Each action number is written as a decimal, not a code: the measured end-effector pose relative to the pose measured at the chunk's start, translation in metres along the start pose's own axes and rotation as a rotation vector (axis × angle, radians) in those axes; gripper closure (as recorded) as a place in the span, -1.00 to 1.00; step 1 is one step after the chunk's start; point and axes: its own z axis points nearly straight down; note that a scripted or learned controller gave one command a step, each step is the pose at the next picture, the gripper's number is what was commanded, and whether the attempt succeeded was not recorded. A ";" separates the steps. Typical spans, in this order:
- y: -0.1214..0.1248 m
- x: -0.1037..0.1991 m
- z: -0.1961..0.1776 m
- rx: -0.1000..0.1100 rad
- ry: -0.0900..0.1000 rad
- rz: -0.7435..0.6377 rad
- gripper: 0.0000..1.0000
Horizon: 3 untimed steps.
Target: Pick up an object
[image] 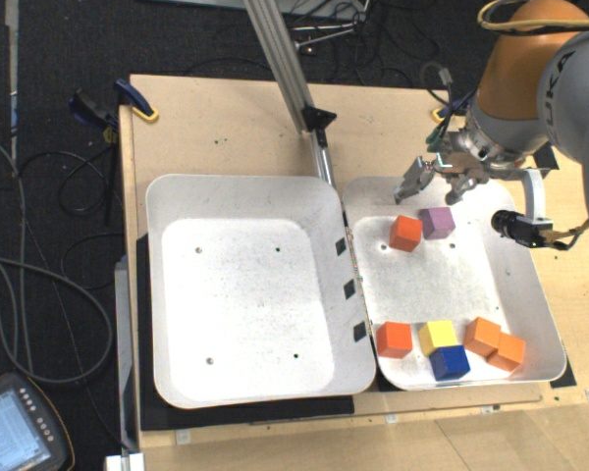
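Observation:
My gripper [433,187] hangs open over the far end of the right bin [530,292], its two fingers spread with nothing between them. Just below it lie an orange cube [405,233] and a purple cube [437,222], side by side and touching. Along the near edge of the same bin sit an orange cube [394,339], a yellow cube [437,336], a blue cube [450,362] and two more orange cubes [496,342] at the near right corner.
The left bin [240,287] lies beside the right one, with black clips along the shared rim. A slanted metal pole [280,52] crosses behind the bins. Cables and a clamp lie at the left, off the bench board.

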 end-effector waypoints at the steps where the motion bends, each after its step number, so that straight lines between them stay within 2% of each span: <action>1: 0.001 0.000 -0.003 -0.005 -0.001 -0.001 -1.00; 2: -0.003 -0.007 0.058 0.001 -0.001 0.003 -1.00; 3: 0.000 -0.007 0.090 -0.014 -0.003 0.003 -1.00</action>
